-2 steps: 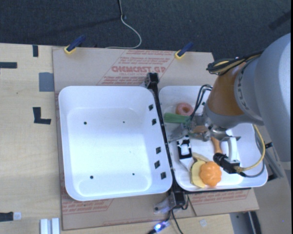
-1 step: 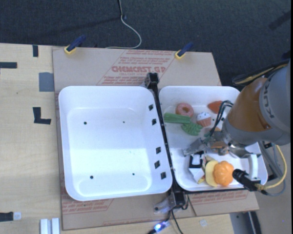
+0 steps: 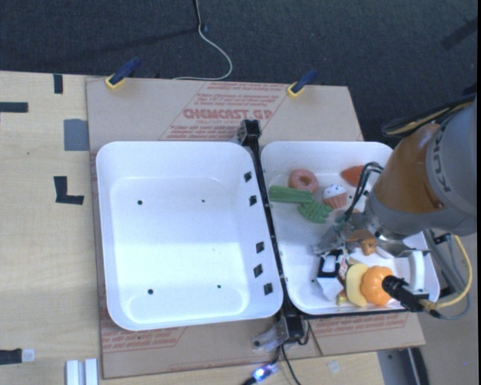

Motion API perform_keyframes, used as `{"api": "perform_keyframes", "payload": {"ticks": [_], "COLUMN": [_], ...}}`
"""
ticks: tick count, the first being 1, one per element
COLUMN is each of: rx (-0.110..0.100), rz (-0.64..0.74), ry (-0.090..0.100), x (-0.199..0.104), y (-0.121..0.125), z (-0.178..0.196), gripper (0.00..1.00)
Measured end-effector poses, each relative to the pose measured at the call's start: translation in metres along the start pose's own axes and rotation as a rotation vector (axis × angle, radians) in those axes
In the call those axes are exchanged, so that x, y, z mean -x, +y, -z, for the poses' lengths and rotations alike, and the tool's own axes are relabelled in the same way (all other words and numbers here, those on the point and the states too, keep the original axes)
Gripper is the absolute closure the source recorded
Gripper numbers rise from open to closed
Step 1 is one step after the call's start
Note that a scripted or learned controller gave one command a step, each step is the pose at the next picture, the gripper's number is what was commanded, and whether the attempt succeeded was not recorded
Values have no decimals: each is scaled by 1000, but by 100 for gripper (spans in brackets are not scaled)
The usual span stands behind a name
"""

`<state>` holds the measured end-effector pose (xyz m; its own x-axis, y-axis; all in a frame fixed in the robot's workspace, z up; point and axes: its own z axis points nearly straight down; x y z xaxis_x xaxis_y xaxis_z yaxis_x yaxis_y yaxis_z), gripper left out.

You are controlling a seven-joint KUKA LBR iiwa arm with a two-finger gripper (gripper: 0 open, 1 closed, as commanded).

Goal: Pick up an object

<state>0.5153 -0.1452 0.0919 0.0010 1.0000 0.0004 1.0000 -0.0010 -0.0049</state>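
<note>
Sitting at the near edge of the right bin (image 3: 305,299): an orange ball-like toy (image 3: 376,285) with a yellow piece (image 3: 354,283) pressed against its left side. Lying just left of these, a small black-and-white item (image 3: 329,267). Hovering just above and behind that clutter, deep inside the right bin: the gripper (image 3: 342,239), hanging off the grey arm (image 3: 453,175) with its orange band (image 3: 407,176); tips sinking among dark small parts, so cannot tell whether spread or closed, nor whether touching or clasping anything. Resting farther back, toward the bin's middle: a green brush-shaped toy (image 3: 298,201) lying aslant, with a small white and pink piece (image 3: 334,192) just to its right. Lying beyond that, a pink ring (image 3: 303,180), and an orange-red piece (image 3: 353,174) near the far wall beside the arm. Sitting alongside to the left, touching wall to wall: the left bin (image 3: 104,215). Lying underneath both, a cardboard sheet (image 3: 224,115) with red print, pinned at its far edge by two blue and yellow clamps (image 3: 122,72).
</note>
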Motion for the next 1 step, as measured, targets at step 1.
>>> {"api": "perform_keyframes", "payload": {"ticks": [1], "rx": [10], "rz": [11], "ry": [2], "x": [-80], "y": [18], "z": [96], "gripper": [100]}}
